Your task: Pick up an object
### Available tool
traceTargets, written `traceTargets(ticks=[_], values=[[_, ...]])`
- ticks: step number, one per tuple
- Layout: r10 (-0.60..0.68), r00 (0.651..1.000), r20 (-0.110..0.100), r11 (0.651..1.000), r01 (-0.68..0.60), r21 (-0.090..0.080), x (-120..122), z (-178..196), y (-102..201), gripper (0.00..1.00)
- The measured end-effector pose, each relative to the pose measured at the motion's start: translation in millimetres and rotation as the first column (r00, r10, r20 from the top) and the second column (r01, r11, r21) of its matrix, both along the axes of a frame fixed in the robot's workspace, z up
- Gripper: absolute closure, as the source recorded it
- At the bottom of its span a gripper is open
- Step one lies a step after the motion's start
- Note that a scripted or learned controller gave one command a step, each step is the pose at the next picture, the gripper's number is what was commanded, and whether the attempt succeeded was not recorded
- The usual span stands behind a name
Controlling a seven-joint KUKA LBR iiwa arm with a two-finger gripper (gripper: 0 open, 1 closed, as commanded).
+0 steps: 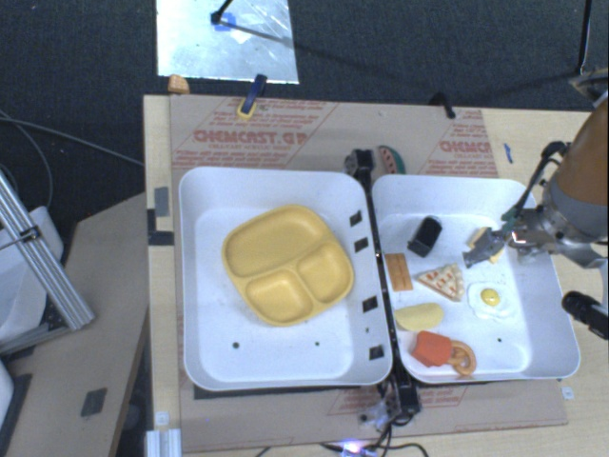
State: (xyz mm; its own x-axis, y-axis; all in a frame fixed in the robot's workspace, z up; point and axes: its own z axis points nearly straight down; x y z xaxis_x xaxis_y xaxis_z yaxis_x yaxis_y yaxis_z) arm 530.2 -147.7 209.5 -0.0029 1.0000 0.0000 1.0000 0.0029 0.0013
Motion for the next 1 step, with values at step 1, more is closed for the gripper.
traceTargets(ticks=[1], values=[[0.006,1.0,0.005,1.0,-0.006,0.001,-44.1,91.2,62.7,0.0]])
